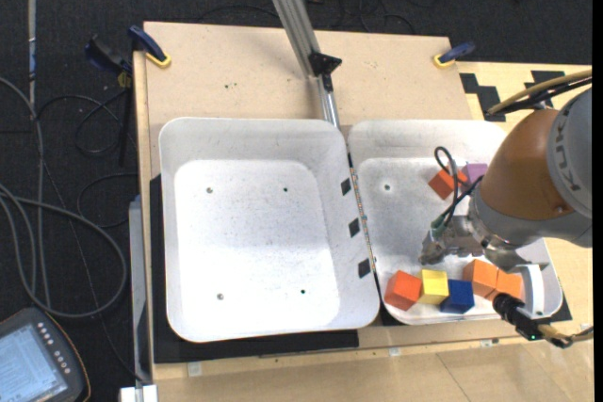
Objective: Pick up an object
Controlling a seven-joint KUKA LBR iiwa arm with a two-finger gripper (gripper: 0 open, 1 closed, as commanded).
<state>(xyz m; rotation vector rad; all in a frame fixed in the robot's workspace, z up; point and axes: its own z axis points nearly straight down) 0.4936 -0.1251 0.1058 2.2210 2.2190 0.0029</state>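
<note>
Several small blocks lie in the right bin (396, 167). An orange block (403, 288), a yellow block (434, 283) and a blue block (459, 296) sit in a row by its front rim. Another orange block (494, 279) lies to their right. Farther back are an orange block (444, 184) and a purple block (476, 172), partly hidden by the arm. My gripper (443, 246) hangs low in the bin, just behind the yellow block. Its fingers are hidden under the wrist.
The left bin (250, 226) stands beside the right one, sharing the middle rim. A metal pole (292, 5) slants in from the back toward that rim. Clamps sit at the bench's back corners. The arm's orange band (528, 169) covers the right bin's right side.
</note>
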